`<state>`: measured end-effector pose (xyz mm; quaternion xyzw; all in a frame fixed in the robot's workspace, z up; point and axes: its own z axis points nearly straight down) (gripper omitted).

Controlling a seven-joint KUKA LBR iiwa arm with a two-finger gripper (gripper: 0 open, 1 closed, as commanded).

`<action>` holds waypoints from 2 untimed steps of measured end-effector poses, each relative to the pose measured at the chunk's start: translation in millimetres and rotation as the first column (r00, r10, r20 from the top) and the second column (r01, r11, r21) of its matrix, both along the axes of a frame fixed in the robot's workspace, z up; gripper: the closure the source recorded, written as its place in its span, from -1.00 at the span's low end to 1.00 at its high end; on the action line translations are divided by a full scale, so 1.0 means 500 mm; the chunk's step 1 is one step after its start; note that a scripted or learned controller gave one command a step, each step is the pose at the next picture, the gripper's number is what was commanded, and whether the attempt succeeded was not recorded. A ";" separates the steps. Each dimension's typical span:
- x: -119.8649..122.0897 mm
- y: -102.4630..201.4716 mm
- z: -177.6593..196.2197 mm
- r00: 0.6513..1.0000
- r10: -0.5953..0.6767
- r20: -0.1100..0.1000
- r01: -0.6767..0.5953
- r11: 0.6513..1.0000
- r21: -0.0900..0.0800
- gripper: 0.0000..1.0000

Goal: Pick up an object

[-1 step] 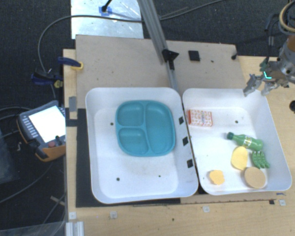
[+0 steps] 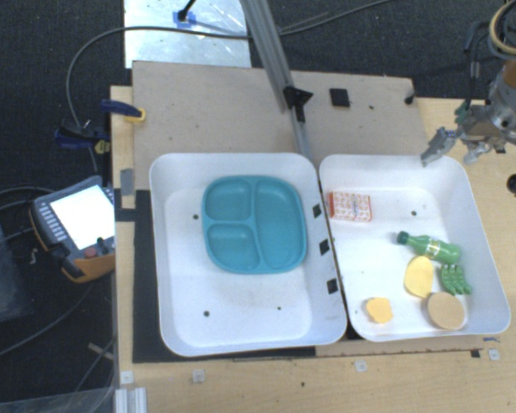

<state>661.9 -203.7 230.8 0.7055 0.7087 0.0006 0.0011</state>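
My gripper (image 2: 456,150) hangs over the far right corner of the right bin (image 2: 396,188). It is open, and nothing is between its fingers. In that bin lie a red and white patterned packet (image 2: 350,206), a green bottle (image 2: 430,247) on its side, a yellow lemon-like piece (image 2: 419,276), a green leafy piece (image 2: 455,280), a small orange-yellow chunk (image 2: 378,310) and a round tan disc (image 2: 446,310). All of them are lower in the view than the gripper and apart from it. A teal divided plate (image 2: 254,224) rests in the left bin (image 2: 181,299).
A slanted metal pole (image 2: 271,50) crosses the board behind the bins, ending at a black bracket (image 2: 296,98). A small black block (image 2: 340,98) sits near it. A handheld pendant with a lit screen (image 2: 77,226) and cables lie off the bench at left.
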 end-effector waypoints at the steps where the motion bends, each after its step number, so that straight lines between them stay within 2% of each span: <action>1: 0.000 0.006 -0.125 1.000 0.001 -0.005 -0.001 1.000 0.001 -1.00; 2: 0.002 0.007 -0.250 1.000 0.003 -0.004 -0.003 1.000 0.000 -1.00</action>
